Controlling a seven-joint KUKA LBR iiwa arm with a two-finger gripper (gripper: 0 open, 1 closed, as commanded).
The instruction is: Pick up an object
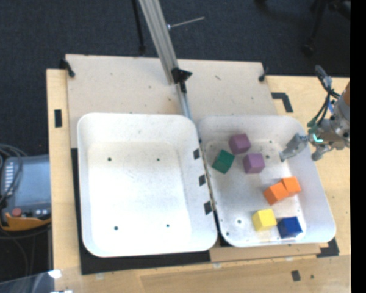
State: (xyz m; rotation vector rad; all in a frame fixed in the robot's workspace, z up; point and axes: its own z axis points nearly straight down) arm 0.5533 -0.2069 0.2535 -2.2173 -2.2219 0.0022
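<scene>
Camera view, from above and at a slant.

Task hardly begun, by the look of it. No block lifted yet. Tool (301, 146) up over the right bin's (256, 237) far right side, near the rim. Two grey fingers spread apart, nothing between them, so open and holding nothing.

All blocks down on the floor of the right bin:
- two purple blocks (239, 143) near the middle top, close to each other
- a green block (223, 161) just left of them, near the bin's left wall
- two orange blocks (282, 189) touching, lower down on the right
- a yellow block (263, 219) and a blue block (290, 226) side by side at the bottom

Nearest to the tool: the lower purple block and the orange pair. Which one gets picked, cannot tell. Still left to do: come down on a block, close on it, lift it up.

Left bin (91, 127) white and shallow, with a few small dark dots on its floor.

Both bins side by side on a pale wooden counter (128, 84). A slanted metal bar (158, 29) up behind the bins. Dark carpet floor (49, 17) all round. A grey control box (24, 185) with cables on the left. Chair legs (305, 5) at the top right.
</scene>
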